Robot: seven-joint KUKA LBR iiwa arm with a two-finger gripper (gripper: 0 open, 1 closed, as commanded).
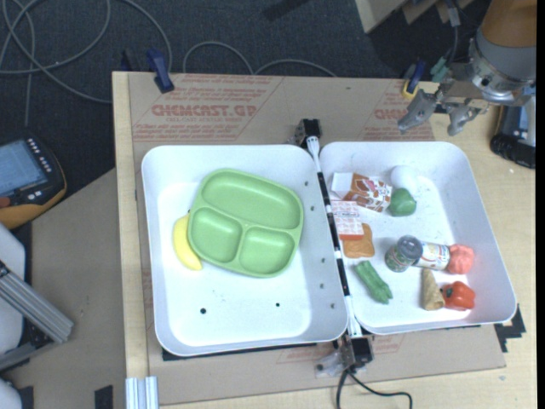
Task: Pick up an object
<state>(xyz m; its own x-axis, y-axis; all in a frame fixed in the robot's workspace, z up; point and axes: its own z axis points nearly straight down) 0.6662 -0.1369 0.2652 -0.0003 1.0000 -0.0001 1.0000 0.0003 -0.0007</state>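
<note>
My gripper (pixel 438 119) hangs above the far rim of the right bin (pixel 485 220), its two fingers spread apart with nothing between them. Below it, inside that bin, lie a white egg-shaped piece (pixel 402 176), a green pepper (pixel 402 202), an orange-brown packet (pixel 368 190), a flat orange slab (pixel 358 241), a green pickle (pixel 374 280), a small bottle with a grey cap (pixel 415 254), a pink lump (pixel 461 258), a tan piece (pixel 431 290) and a red pepper (pixel 460 295).
The left bin (pixel 170 296) holds a green divided plate (pixel 245 222) and a yellow banana (pixel 184 243) at its left side. Clips join the bins along the middle seam (pixel 330 228). Cables and a handheld pendant (pixel 25 173) lie off the bench to the left.
</note>
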